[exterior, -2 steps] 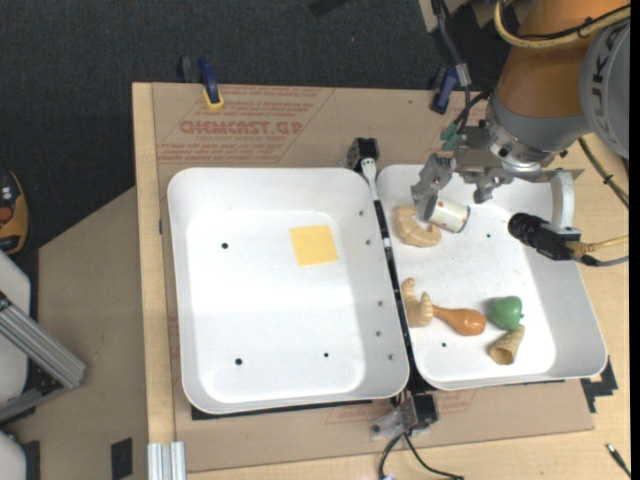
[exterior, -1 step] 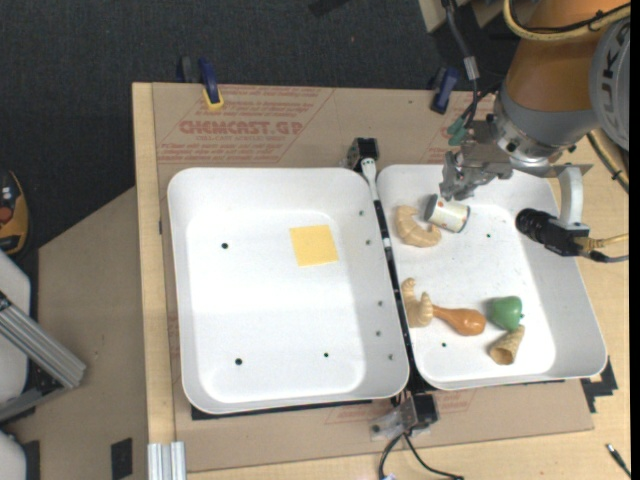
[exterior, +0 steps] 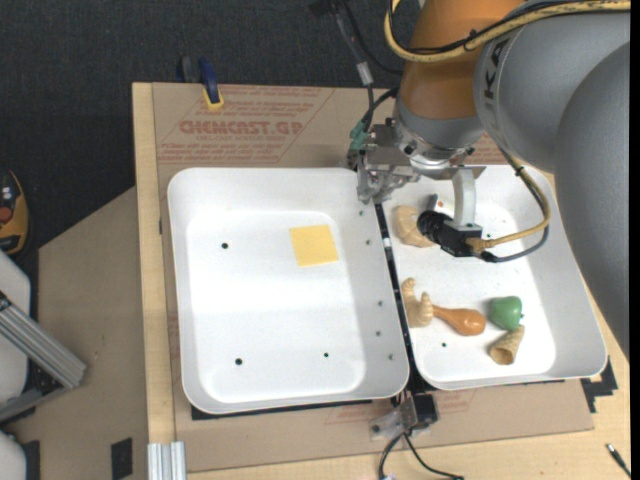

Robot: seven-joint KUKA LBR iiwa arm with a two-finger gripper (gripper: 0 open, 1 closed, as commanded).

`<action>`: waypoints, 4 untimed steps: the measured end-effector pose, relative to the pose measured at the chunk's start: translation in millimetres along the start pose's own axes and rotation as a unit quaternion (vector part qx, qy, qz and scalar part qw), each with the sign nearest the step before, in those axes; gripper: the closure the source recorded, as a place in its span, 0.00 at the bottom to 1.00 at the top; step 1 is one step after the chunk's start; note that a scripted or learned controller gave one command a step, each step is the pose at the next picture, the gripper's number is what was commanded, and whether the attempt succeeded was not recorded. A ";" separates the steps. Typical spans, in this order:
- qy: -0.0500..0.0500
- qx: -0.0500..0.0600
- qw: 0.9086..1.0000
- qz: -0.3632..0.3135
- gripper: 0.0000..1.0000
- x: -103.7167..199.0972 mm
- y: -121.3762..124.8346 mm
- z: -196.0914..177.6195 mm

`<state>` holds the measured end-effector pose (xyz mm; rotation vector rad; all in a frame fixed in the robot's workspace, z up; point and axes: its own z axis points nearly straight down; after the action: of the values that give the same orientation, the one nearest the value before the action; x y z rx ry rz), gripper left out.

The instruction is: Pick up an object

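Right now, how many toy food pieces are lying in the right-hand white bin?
4 visible: a tan piece near the gripper, a brown drumstick, a green pepper, a beige cone. The arm may hide others.

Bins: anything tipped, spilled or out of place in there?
Nothing stands out. The left bin holds one yellow cheese slice lying flat. The right bin holds a chicken drumstick, a green pepper, an ice-cream cone and a tan piece, all inside the rim.
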<state>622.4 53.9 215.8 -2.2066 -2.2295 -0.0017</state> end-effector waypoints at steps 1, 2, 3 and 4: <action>-0.001 0.003 1.000 0.002 1.00 53.5 1.5 69.7; -0.002 -0.002 1.000 0.005 1.00 49.9 3.4 54.1; 0.000 -0.012 1.000 0.004 1.00 63.5 7.6 -115.5; -0.002 0.003 1.000 0.001 1.00 151.8 -30.1 -26.2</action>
<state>590.8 205.2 242.7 -2.2077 -2.2252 0.0098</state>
